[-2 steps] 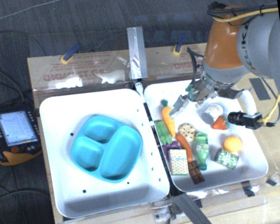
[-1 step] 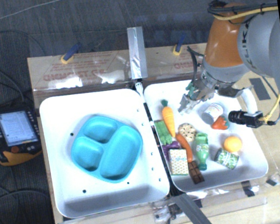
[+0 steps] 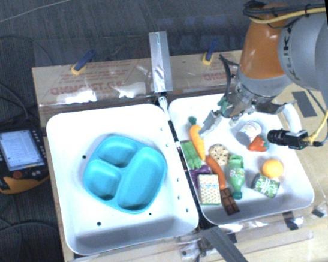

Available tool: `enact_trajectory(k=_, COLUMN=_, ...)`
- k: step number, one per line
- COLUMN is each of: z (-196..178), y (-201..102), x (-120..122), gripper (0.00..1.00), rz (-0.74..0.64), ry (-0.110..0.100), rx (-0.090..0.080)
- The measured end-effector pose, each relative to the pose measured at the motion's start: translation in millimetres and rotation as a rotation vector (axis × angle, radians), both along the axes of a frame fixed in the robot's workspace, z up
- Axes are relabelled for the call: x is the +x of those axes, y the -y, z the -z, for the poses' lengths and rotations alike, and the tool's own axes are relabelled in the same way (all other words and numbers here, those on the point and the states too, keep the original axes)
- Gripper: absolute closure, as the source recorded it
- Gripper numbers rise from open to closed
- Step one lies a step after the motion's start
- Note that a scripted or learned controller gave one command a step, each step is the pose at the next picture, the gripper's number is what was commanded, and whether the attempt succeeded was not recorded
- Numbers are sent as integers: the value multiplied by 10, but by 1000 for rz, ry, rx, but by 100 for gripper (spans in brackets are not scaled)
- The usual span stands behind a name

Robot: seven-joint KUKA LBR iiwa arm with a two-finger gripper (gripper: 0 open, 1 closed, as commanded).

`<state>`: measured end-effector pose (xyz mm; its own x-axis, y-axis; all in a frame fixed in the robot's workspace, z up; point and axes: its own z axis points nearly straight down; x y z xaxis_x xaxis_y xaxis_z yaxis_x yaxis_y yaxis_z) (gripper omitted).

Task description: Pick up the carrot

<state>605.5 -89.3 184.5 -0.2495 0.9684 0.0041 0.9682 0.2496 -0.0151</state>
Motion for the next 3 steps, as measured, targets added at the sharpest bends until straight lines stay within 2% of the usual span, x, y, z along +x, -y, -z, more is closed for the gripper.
enact_trajectory(k=1, z=957, y=146, x=356, gripper=0, rz=-244, ry=21, rx=0)
enact_trajectory(k=2, z=883, y=133, x=373, gripper=100, rz=-243, ry=22, rx=3)
enact_trajectory(k=3, z=-221, y=-327, x=545, gripper=100, rz=-247, ry=10, rx=2)
